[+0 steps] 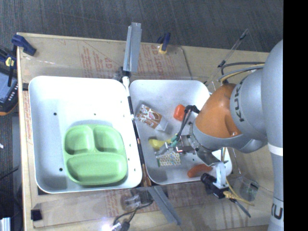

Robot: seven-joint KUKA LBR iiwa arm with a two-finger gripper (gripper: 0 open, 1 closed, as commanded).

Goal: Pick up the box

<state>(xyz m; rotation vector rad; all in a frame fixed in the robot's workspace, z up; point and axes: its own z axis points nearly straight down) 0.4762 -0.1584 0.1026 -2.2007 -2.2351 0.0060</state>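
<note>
From above, two shallow white bins sit side by side on a plywood bench. The left bin point(38, 129) holds a matte green tray point(95, 154) with three rounded compartments. In the right bin point(163, 88), the box point(150, 117), a small brown-and-white printed carton, lies tilted near the upper left corner. The arm, smooth grey with a glossy orange band, reaches in from the right. The gripper point(169, 147) sits low at the bin's center, just below the box; how far it is spread I cannot tell. A yellow piece point(155, 142), a speckled card point(169, 160) and orange bits point(179, 111) lie around it.
</note>
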